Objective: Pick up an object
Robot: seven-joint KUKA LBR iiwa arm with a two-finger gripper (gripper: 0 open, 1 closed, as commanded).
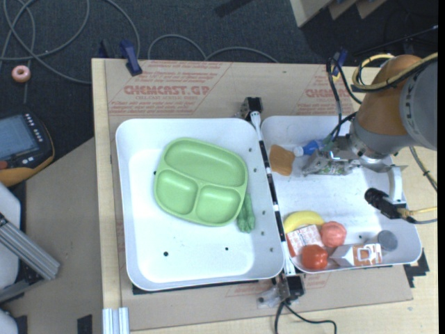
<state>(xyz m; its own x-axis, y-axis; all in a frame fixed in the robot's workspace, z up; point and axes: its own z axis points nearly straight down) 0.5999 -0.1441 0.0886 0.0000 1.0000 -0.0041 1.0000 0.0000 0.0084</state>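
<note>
Your grey arm with the orange band [389,103] comes in from the right and bends down over the far half of the right-hand shallow white bin [348,127]. The two-finger metal claw [314,164] at its tip lies low and points left, toward the divider between the bins. You cannot tell from this slanted view how wide the claw stands; its tip is a tangle of metal and shadow. Nothing can be made out between its tips. Just to its left, close but with a sliver of white floor showing between, sits a tan, rounded block that looks like a piece of bread [281,160]. A small blue piece [311,147] shows just above the claw, and whether it belongs to the tool or lies in the bin you cannot tell.

The other loose things cluster in the near corner of the same bin, well apart from the claw: a yellow banana-shaped toy [303,220], a pinkish-red round fruit [333,233], a red tomato-like ball [314,257], a red-and-white printed packet [300,239] and a small orange-and-white carton [364,255].

In the left-hand white bin [139,207] you see a pale green three-compartment plastic plate [200,181] with a dark green leafy piece [246,216] at its right edge.
</note>
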